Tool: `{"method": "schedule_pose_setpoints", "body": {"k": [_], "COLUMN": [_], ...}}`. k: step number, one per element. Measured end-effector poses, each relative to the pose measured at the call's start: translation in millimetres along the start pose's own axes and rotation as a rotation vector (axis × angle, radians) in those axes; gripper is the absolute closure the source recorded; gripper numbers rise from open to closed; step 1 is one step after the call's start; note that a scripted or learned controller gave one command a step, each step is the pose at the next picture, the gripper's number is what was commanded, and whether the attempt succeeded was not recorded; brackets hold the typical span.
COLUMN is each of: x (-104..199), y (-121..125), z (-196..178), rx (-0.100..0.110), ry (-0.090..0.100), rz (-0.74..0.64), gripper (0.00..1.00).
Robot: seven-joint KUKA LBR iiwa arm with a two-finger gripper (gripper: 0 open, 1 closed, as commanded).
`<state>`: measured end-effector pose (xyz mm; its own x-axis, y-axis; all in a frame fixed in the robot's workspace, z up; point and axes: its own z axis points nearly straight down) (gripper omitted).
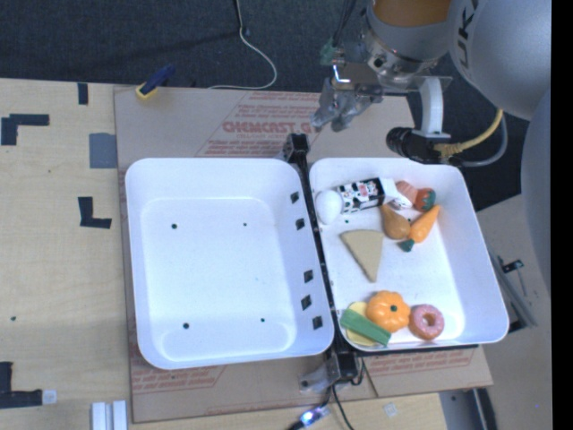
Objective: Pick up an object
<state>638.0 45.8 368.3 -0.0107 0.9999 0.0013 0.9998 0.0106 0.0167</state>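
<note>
Toys crowd the right bin point(479, 267): a pumpkin point(389, 309), a doughnut point(426, 321), a carrot point(423, 224), an egg point(329, 206). Above its far rim hangs the pincer point(338, 115), carrying nothing, spread unclear. I'd drop squarely over the pumpkin, clear of the walls

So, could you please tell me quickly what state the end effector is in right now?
End effector: above the far edge of the right bin, over the cardboard; whether it is open or closed cannot be told, and nothing is seen in it.
</note>
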Motion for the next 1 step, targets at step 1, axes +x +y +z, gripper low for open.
{"method": "schedule_pose_setpoints", "body": {"k": [1], "x": [35.7], "y": [32.3], "z": [0.4], "rx": [0.017], "ry": [-0.002], "rz": [0.006], "gripper": [1.00]}}
